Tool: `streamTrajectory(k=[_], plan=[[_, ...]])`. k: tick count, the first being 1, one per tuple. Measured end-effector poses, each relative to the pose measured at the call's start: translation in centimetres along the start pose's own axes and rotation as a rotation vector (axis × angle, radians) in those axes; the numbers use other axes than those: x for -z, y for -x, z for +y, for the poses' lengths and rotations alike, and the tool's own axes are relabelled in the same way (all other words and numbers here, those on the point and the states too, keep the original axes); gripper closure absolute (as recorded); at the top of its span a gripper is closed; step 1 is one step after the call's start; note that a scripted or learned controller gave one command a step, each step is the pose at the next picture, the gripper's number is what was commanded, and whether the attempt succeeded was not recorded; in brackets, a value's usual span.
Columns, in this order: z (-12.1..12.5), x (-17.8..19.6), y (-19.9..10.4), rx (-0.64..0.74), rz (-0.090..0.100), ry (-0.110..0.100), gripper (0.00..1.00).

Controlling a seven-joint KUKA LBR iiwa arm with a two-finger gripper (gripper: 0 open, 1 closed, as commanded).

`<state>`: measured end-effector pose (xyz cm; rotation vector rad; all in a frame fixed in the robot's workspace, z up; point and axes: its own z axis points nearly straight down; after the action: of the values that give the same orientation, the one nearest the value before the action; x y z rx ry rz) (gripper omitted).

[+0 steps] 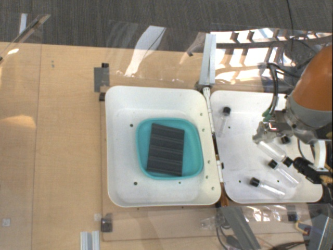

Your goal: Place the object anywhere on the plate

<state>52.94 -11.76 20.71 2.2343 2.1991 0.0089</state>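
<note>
Clear plastic vials [266, 186] with black caps look light, slippery; we advise gripping mid-barrel. Gripper [270, 134] state: cannot tell.

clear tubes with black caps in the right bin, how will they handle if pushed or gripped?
The clear plastic tubes with black caps lie on their sides, so they probably roll when nudged. They look small and thin-walled, so likely light. Smooth round plastic may slip from the jaws.

The arm [312, 95] is cut off at the right edge.
</note>
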Motion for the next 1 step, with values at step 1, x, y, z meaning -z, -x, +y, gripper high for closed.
streamTrajectory(k=[1], plan=[[0.00, 0.00, 0.00, 0.000, 0.000, 0.000, 0.00]])
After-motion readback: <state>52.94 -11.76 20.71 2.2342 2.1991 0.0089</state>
